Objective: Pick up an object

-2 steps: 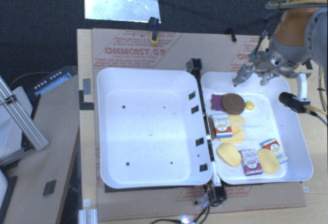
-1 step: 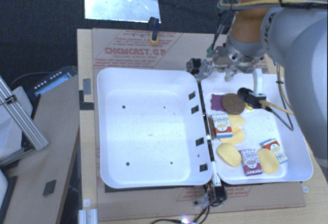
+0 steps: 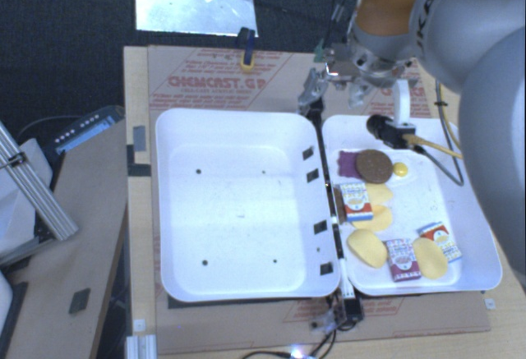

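Objects for picking lie in the right bin [image 3: 485,255]: a brown disc [image 3: 374,166], small cartons [image 3: 355,200], yellow pieces [image 3: 367,247]. My gripper [image 3: 335,93] hovers over the bins' far edge (whether it's spread I cannot tell). I judge approach underway; next comes descending onto one item.

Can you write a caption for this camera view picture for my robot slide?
Robot arm hovers its tool over the right bin of toy snacks; the left bin waits beside it.
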Robot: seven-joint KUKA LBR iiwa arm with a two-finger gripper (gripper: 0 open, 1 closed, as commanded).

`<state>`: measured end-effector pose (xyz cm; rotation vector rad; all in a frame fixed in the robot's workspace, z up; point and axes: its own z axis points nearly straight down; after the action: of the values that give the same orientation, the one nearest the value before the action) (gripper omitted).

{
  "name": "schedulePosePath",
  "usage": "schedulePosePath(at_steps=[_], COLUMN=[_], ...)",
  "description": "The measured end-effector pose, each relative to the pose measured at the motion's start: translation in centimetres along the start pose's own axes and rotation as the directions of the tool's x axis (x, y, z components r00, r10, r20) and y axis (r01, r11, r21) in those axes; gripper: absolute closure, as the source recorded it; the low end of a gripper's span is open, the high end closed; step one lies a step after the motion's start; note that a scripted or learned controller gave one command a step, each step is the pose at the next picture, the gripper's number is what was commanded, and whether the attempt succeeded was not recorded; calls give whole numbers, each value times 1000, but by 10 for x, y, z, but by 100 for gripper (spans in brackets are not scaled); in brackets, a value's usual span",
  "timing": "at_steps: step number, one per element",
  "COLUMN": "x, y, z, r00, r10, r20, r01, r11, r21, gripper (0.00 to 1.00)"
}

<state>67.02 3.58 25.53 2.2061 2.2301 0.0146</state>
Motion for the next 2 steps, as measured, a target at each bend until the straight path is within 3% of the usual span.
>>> schedulePosePath(at_steps=[1,2], x=[-4,59], y=[0,-34], z=[-7,-148], r00=[1000,1000], r10=[2,-1], r20=[3,-2], r01=[-2,1], r11=[1000,1000], r21=[4,-6], gripper=[100,100])
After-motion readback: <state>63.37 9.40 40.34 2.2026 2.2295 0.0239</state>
